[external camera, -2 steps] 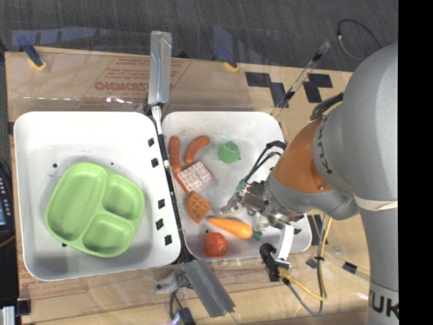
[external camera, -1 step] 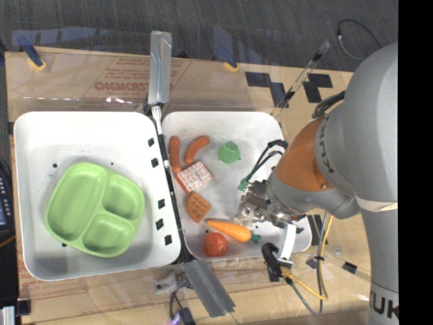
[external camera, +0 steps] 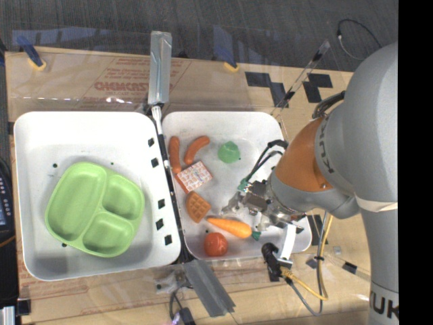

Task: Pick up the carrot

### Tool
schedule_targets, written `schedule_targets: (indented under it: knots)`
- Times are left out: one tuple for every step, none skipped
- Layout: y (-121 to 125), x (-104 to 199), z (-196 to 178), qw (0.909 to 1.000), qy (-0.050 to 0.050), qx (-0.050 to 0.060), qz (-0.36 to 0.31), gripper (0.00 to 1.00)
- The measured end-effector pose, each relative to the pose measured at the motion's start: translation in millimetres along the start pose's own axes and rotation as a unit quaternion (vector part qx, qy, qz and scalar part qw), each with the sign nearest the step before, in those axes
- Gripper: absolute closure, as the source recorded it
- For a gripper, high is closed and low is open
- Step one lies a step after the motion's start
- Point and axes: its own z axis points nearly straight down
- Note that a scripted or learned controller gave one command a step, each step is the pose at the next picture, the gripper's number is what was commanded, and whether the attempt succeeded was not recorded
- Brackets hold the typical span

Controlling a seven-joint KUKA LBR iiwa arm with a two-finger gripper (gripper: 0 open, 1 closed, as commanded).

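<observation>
The carrot [external camera: 230,227] is orange with a green stub at its right end. It lies flat near the front of the right bin [external camera: 203,122], pointing left. My gripper [external camera: 249,210] hangs low over the bin, just above and behind the carrot's right end, very close to it. The wrist and its cables hide the gripper's tips, and I see nothing lifted off the bin floor.
A red tomato [external camera: 216,244] sits just in front of the carrot and a waffle piece [external camera: 197,206] just behind its tip. Further back lie a pink-and-white box [external camera: 194,176], two sausages [external camera: 196,148] and a green piece [external camera: 229,152]. The left bin holds a green divided plate [external camera: 95,209].
</observation>
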Motion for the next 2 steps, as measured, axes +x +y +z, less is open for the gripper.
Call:
schedule_targets:
  knots:
    - [1.4,1.1,14.6,0.9979,0.002,-0.004,-0.065,0.00]
    - [-5.6,18.3,15.0,0.9986,0.001,-0.006,-0.052,0.00]
